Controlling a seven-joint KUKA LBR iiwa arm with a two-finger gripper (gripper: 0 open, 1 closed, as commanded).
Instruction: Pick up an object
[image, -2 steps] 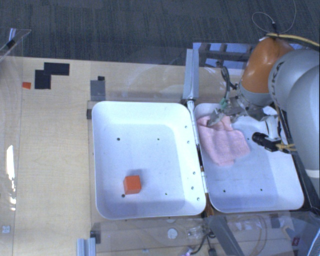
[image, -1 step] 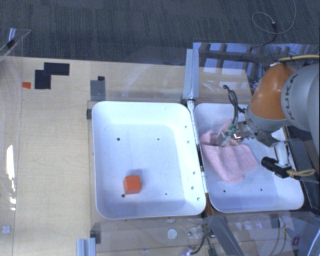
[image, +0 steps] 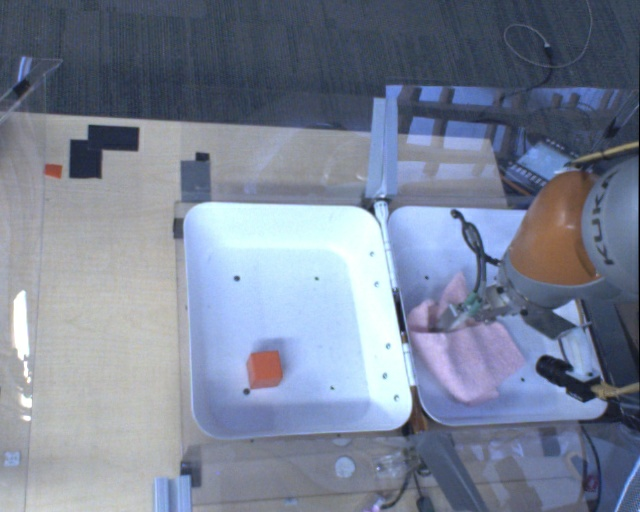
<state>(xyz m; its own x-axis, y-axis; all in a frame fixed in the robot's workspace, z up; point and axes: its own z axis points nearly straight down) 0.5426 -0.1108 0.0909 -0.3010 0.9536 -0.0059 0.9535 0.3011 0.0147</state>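
The gripper (image: 462, 315) is down on the pink cloth (image: 466, 355) in the right bin (image: 430, 232), jaws' state I cannot tell; lifting seems left.

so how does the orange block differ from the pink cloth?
The orange block is small, boxy and rigid-looking; the pink cloth is larger, soft and rumpled. The block lies in the left bin, the cloth in the right bin. The block sits alone, while the gripper is down at the cloth. Both rest on a white bin floor.
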